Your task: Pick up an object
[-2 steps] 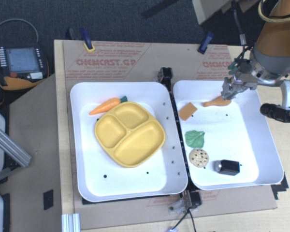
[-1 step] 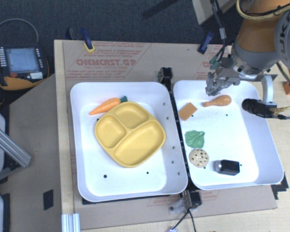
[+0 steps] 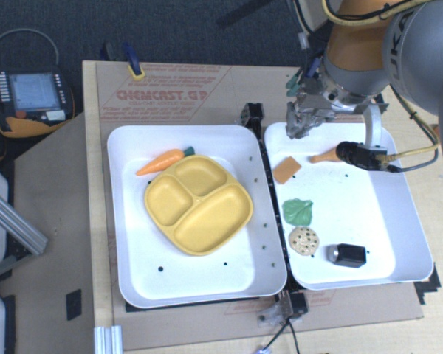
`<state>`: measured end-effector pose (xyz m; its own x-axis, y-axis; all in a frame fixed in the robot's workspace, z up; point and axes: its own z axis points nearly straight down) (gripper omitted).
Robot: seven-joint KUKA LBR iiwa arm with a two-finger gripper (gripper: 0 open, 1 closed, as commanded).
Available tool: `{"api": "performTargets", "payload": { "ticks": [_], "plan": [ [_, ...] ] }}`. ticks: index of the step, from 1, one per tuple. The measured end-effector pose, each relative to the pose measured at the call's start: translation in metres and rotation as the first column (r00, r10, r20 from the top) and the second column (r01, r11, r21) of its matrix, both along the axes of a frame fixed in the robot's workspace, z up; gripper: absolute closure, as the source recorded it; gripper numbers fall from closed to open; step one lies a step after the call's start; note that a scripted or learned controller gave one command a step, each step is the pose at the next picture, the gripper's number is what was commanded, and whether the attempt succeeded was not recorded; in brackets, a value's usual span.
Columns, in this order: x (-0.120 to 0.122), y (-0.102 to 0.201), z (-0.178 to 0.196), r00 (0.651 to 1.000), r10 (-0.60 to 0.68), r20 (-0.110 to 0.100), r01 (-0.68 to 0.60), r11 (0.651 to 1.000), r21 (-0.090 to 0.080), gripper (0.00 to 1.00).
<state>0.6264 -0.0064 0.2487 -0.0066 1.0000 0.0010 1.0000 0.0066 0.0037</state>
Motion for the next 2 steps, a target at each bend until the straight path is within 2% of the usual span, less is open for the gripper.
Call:
{"api": "performTargets", "payload": {
  "ticks": [2],
  "plan": [
    [0.004, 0.096, -0.002, 1.000, -0.001, -0.001, 0.001, 1.000, 0.001, 1.00]
  ]
}}
